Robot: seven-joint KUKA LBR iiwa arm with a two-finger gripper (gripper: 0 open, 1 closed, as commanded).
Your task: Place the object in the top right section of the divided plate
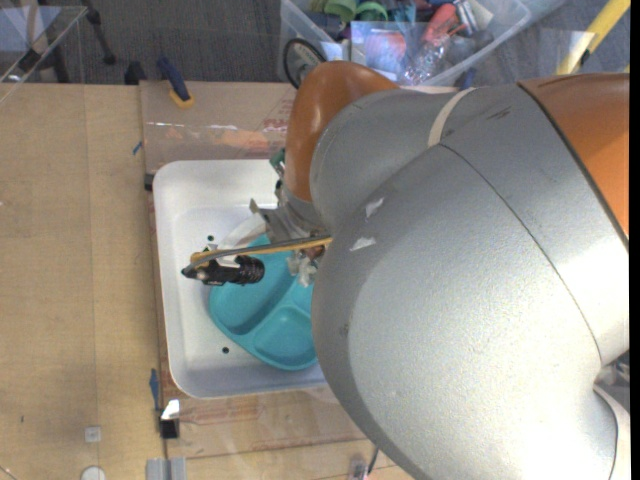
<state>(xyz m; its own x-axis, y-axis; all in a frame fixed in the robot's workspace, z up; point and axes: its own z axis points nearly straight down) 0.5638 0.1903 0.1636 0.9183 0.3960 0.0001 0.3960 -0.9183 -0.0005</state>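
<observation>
Camera view: end effector sits over the 1 o'clock edge of the teal divided plate; the arm hides it, so I cannot tell its state. Plate lies in white bin, toward 5 o'clock. Bin rests on tabletop; clear tub of clutter at 12 o'clock.

light: bright, even | shadows: soft | arm: near lens, slightly blurred

Robot lab: grey arm, white bin.
</observation>
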